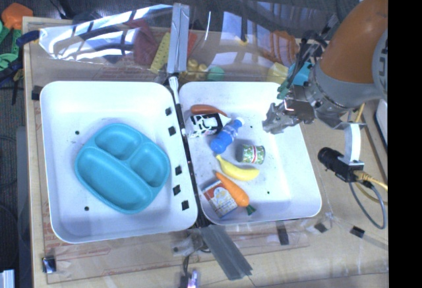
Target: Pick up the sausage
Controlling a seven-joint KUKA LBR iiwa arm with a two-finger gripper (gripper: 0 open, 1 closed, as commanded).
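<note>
a single fixed camera is looking down at a slant on the desk, taking in both white bins from fairly near.

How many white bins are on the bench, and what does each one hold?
2. The left bin holds a blue divided plate. The right bin holds the sausage, a blue bottle, a small can, a banana and a carrot.

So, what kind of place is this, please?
Probably a robot test bench in a lab: two white bins on a bench, toy food like a banana and sausage, and loose cables.
</note>
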